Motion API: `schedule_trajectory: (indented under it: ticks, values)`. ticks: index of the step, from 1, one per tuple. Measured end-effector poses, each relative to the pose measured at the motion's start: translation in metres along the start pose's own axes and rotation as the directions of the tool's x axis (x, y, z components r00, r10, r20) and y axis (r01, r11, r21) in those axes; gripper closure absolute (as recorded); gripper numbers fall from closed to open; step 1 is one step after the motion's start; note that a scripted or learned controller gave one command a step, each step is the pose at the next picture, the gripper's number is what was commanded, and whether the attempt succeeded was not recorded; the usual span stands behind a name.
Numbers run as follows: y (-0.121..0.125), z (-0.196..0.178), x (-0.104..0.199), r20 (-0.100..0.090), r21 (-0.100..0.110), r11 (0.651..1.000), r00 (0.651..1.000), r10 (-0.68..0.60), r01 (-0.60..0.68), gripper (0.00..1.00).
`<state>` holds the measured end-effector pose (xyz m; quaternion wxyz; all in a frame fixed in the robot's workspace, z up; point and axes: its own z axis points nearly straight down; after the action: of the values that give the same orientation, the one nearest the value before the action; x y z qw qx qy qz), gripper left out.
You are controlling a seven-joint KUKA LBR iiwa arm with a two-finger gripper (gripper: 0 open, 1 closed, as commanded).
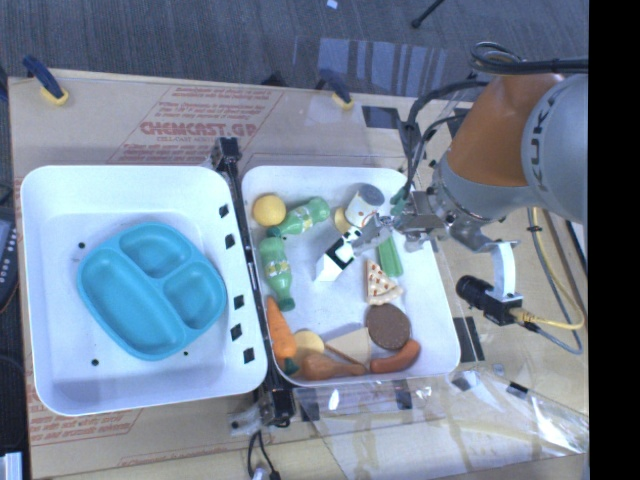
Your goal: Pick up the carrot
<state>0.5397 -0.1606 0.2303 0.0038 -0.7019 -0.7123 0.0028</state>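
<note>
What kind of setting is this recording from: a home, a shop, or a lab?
Most likely a robotics lab bench. Two white bins sit side by side on a protected bench, one holding a blue divided plate, the other toy food such as a carrot, with a robot arm reaching in.

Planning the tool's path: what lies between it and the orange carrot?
In the camera view, between the tool and the orange carrot lies a white-and-black carton; past it, bare floor of the right white bin.

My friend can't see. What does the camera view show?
A grey and orange robot arm's gripper hovers over toy food in the right bin. The carrot lies by that bin's left wall. A blue tray sits in the left bin.
</note>
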Motion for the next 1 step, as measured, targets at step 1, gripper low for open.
schedule_trajectory:
  ticks: [1]
  values:
    - [-0.0633,0.0307,0.0675,-0.002,0.007,0.971,0.971,0.239,-0.239,0.0]
